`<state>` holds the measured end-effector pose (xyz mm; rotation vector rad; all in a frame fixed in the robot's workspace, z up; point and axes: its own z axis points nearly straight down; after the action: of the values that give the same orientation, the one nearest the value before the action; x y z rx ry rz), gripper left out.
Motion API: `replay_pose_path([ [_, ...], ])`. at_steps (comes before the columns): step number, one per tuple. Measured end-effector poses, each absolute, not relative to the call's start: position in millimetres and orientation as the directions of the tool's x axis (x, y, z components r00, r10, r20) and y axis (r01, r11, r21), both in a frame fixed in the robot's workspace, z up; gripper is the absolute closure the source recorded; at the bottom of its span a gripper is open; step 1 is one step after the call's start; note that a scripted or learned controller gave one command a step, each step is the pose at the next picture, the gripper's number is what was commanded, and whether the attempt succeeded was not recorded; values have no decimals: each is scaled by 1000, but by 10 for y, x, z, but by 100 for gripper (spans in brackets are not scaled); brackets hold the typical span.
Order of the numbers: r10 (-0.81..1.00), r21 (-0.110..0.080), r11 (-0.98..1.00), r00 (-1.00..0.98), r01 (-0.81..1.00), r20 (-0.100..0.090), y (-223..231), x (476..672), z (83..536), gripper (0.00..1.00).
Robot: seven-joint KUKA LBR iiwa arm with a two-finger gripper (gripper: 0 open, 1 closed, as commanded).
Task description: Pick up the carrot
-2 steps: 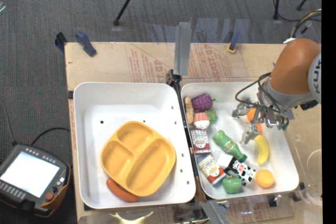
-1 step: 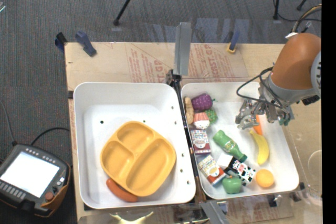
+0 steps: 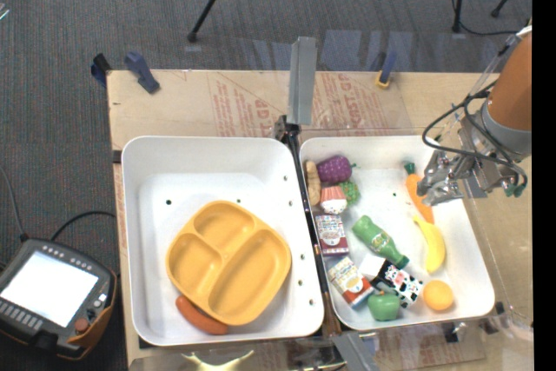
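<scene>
The metal two-finger gripper (image 3: 432,184) is positioned over the right white plastic bin (image 3: 483,274), its fingers closed around the upper part of the small orange carrot with green top (image 3: 416,191). A curved yellow plastic banana (image 3: 432,244) is seen just nearer.

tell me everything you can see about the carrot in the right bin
The carrot is a small orange toy, plastic by its look, with a green top at its far end. It lies on the floor of the right bin near the right wall, tip pointing toward the banana, which it nearly meets. The hand sits right over its middle, hiding part of it; whether it grips the carrot cannot be told.
</scene>
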<state>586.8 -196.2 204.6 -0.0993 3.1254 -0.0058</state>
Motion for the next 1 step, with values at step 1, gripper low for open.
replay_pose_path([
  [1, -126, 4, 992, -992, -126, 3, -2111, 5244, 855, 100],
])
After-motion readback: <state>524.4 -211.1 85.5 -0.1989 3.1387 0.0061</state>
